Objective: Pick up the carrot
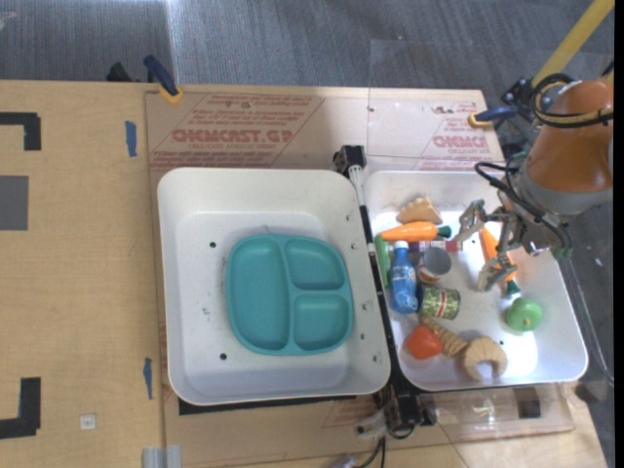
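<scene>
Tool point(490, 252) open above right bin point(561, 300)

camera: single, fixed above bench | facing: down at a slant | range: both white bins point(175, 291) in frame

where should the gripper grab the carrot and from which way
Probably the orange middle of the carrot, from above. It lies flat and about left-right in the right bin, green top pointing right, so fingers closing across its narrow width should fit. The blue bottle sits close below its left end and a tan piece just above, so mid-body looks freest. The gripper is to its right.
</scene>
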Motion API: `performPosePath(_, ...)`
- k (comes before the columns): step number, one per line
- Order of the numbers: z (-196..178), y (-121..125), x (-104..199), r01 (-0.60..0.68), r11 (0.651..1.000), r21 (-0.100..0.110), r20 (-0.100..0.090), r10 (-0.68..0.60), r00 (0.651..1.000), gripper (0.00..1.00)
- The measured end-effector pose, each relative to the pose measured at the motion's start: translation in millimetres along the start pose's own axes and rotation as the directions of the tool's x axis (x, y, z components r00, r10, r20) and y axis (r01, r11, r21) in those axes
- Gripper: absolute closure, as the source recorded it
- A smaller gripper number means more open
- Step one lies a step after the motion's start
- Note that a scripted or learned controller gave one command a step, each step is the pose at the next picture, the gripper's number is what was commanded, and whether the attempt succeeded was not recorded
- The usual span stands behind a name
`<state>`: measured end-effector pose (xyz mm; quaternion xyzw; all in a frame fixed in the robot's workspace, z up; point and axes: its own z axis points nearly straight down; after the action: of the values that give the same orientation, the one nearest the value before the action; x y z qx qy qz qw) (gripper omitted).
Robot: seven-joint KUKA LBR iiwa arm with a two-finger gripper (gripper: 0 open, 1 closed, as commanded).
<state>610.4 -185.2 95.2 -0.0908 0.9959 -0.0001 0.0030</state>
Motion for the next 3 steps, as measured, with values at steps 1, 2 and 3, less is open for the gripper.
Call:
performPosePath(1,-14.0,1.6,-4.8,0.003,1.000,0.003,0.013,-0.004,1.000,1.00)
performPosePath(2,-13.1,1.9,-4.5,0.004,1.000,0.002,0.011,-0.004,1.000,0.00)
performPosePath(3,6.6,-31.3,13.0,-0.103,0.995,0.001,0.004,0.103,0.995,0.00)
